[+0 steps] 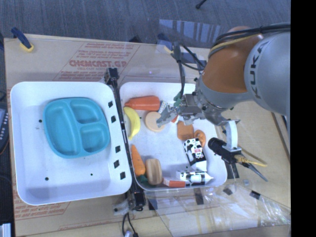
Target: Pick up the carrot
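A long orange carrot lies on its side at the far end of the right bin, near the bin's left corner. A second, smaller tapered orange piece lies along the same bin's left wall, nearer the front. My gripper hangs low over the right bin, just right of the long carrot's right end and above a round tan slice. Nothing is visibly held. The grey arm with its orange band covers the bin's far right part.
The right bin also holds a yellow banana, a tan bread-like piece, two black-and-white items, and small orange pieces. The left bin holds a blue divided plate. A black clip row divides the bins.
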Action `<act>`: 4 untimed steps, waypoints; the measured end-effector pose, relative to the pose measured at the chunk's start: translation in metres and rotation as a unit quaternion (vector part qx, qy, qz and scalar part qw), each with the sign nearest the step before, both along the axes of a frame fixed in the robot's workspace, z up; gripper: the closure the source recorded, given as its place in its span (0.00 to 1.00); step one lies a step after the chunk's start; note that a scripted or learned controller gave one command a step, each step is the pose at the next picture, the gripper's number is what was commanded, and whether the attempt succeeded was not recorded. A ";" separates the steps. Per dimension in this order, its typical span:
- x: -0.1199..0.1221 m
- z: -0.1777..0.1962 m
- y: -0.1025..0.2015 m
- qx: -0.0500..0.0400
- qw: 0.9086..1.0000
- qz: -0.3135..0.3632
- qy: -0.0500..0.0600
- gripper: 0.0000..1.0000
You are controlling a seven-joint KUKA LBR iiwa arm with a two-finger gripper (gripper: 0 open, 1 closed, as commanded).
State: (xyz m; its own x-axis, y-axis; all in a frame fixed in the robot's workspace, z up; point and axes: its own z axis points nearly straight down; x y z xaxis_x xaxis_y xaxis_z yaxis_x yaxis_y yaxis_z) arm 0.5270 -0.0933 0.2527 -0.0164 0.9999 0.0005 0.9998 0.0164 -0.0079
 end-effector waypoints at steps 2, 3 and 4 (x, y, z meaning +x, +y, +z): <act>-0.045 -0.127 -0.004 0.000 1.000 -0.026 0.003 0.00; -0.049 -0.059 0.027 0.001 1.000 -0.010 -0.004 0.00; -0.021 -0.162 0.001 -0.001 0.998 -0.064 -0.001 0.00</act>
